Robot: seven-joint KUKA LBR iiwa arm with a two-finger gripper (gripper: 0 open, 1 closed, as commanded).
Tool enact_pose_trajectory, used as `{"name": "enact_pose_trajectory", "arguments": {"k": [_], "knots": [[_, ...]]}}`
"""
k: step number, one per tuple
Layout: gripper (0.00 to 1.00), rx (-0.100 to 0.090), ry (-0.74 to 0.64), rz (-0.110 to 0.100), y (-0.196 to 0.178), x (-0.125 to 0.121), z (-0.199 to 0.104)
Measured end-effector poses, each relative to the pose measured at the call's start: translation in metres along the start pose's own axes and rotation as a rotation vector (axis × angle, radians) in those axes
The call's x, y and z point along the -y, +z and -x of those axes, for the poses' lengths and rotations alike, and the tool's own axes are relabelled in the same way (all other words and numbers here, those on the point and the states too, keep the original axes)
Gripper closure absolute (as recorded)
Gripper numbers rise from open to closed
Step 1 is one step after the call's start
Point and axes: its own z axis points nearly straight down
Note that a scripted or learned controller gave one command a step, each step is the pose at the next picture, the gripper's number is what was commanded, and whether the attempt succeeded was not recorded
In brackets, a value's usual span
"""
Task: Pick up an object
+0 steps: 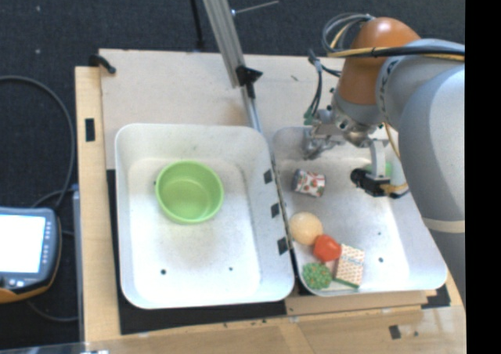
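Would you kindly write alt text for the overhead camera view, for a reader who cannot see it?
A grey robot arm's gripper hangs over the far end of the right bin, above a small patterned can that lies apart from it. A yellowish ball, red piece and green piece cluster at its near end; the left bin holds a green bowl.

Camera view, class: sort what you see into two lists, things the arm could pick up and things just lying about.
For the job:
gripper
small patterned cup
cream ball
red piece
green piece
patterned card
green bowl

Just lying about:
handheld screen
metal rail
black cable
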Motion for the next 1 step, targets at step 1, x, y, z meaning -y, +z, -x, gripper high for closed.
{"name": "enact_pose_trajectory", "arguments": {"k": [1], "knots": [[1.0,-0.003,0.001,0.003,-0.0524,0.0082,0.002]]}}
